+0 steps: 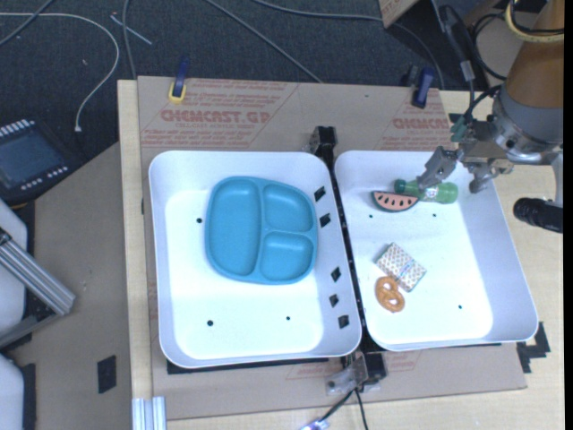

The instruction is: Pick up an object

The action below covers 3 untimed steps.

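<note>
Over the far right corner of the right bin (501,240), the hand (436,183) hangs low at the end of the grey arm (528,106), which comes in from the right with its orange band above the wrist. I cannot tell whether it is spread or pressed together; from this angle its tip blends into what lies under it. Right at that tip sits a small green object (428,190), touching or just under the hand, and I cannot make out whether anything is pinched.

Just left of the green object lies a toy watermelon slice (395,201), red with a green rind, on the bin floor. Nearer, toward the middle of the same bin, a small patterned packet (401,266) rests with a pretzel (390,295) just beside it on its near side, the two touching or almost so.

Across the divider, the left bin (179,312) carries a blue divided plate (261,229), lying flat in its middle. Both bins sit side by side on a cardboard sheet (269,106) covering the counter (546,285). Beyond the far edge, loose cables (98,34) trail over dark floor.
</note>
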Available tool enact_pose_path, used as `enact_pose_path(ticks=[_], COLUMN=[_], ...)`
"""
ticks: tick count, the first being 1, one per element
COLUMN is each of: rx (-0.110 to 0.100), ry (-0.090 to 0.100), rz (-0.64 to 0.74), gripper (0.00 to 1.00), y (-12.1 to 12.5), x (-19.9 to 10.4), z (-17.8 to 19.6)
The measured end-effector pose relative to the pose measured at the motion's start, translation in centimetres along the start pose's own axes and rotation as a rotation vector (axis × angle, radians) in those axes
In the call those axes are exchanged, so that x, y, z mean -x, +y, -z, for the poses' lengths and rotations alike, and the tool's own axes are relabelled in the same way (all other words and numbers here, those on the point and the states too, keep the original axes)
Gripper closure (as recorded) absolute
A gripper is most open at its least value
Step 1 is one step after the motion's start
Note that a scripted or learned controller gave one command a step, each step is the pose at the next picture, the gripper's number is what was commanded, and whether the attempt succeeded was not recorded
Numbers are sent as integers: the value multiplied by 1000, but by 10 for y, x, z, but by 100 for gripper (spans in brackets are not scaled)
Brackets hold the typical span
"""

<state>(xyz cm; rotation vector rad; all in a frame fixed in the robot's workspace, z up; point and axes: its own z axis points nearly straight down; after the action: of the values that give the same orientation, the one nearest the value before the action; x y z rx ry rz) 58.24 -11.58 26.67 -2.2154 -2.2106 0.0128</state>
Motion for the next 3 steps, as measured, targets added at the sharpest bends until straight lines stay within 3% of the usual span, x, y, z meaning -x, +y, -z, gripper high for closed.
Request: enact_pose_path(ticks=[1, 3], rx=[13, 8], ry=[-2, 0], rz=[3, 3], gripper=[0, 0], y=[2, 10], x=[0, -10], z=[7, -104])
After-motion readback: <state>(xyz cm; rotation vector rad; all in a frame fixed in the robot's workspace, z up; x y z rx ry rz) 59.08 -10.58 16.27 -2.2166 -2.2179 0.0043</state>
